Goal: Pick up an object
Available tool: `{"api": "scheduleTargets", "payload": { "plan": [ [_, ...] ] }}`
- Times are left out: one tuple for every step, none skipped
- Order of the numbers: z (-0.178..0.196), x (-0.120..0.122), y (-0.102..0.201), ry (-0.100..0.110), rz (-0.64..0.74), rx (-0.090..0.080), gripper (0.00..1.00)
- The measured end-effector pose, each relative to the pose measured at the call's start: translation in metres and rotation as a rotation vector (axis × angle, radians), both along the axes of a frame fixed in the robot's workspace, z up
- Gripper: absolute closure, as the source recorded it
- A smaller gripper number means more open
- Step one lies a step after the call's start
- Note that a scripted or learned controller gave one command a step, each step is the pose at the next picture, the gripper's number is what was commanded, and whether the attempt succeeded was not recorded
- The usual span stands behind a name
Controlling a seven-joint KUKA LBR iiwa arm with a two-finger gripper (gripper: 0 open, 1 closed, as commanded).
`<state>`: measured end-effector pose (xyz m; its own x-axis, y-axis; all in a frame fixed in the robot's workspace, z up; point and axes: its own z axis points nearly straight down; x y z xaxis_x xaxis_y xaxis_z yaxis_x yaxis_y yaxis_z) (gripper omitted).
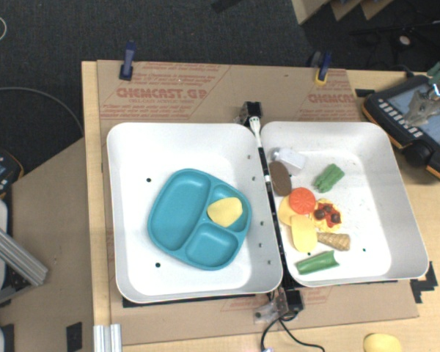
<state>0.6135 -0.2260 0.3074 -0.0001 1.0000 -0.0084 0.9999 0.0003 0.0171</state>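
The left bin (132,152) holds a blue divided plate (180,215) with a pale yellow piece (224,211) lying in its right compartment. In the right bin (374,160) several toy foods lie clustered along the left side: a brown oval (280,177), a white block (289,158), a green piece (328,177), an orange-red round piece (302,200), a small dark red cluster (327,213), a yellow piece (301,232), a tan cone (334,241) and a green pepper-like piece (316,262).
Both bins rest on a cardboard sheet (176,90) held by blue clamps (127,61) at the back. A black handheld controller (407,112) lies at the right. A yellow object (381,342) sits near the bottom edge. A metal rail (15,255) stands at the left.
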Motion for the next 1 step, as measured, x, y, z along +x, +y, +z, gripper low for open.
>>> {"api": "scheduleTargets", "payload": {
  "plan": [
    [-0.0648,-0.0659,0.036,0.026,-0.002,0.013,1.0]
  ]
}}
